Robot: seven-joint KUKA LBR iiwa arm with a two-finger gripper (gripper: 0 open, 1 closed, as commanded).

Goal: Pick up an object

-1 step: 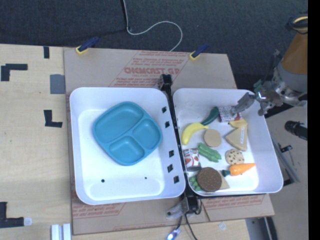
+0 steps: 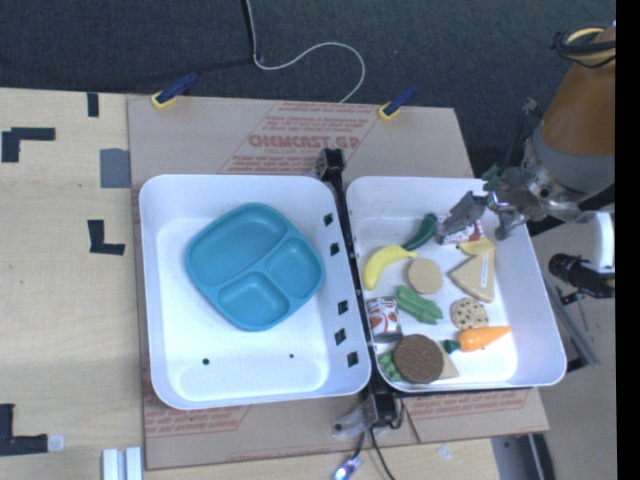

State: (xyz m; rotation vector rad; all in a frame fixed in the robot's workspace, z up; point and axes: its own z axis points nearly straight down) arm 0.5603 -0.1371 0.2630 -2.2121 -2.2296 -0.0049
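Toy food fills your right bin [image 2: 530,368]: the banana [image 2: 385,264] lies with its long axis slanting from lower left up to the right, the carrot [image 2: 482,338] points its tip right, and the green pepper [image 2: 421,232] runs diagonally. Your gripper [image 2: 478,218] hangs above the bin's upper right part, arm reaching in from the right, fingers spread apart with nothing between them

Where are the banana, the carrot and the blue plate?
banana [image 2: 386,263], camera view, middle of its yellow curve.
carrot [image 2: 483,337], camera view, middle of the orange body.
blue plate [image 2: 254,265], camera view, ridge between its compartments.
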